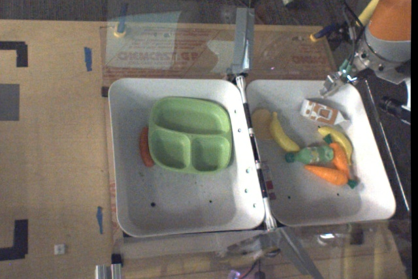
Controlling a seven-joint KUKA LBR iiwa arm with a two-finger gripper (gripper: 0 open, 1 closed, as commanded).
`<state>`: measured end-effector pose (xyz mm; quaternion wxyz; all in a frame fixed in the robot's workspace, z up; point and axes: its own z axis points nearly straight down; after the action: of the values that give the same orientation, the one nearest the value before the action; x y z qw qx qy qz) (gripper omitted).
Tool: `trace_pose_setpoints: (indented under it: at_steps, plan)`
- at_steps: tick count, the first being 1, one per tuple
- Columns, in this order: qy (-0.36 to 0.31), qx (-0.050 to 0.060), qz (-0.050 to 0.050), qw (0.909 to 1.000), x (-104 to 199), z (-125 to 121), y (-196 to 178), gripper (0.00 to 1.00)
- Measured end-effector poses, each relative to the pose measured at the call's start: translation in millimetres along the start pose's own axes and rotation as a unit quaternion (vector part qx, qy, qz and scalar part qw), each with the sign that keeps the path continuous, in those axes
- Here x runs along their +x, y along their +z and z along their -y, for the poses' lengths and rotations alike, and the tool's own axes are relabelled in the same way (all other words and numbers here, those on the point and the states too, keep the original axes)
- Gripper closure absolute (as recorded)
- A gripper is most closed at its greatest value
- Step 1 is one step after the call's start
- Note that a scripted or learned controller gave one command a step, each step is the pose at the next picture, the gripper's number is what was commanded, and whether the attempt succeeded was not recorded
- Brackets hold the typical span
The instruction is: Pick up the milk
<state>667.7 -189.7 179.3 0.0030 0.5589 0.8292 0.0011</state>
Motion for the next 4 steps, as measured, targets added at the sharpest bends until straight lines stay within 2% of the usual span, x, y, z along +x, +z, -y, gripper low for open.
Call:
trace_pose_setpoints:
  at_steps: [1, 2, 3, 4]
  plan:
    - [0.0, 0.0, 0.0, 1.0, 0, 0, 0, 0.0]
    - [-0.028, 0.004, -0.006, 0.9996, -18, 7, 87, 0.0]
    - [-0.029, -0.004, 0.001, 0.9996, -20, 4, 74, 1.0]
    - [-0.026, 0.0, 0.0, 0.9997, 36, -8, -3, 1.0]
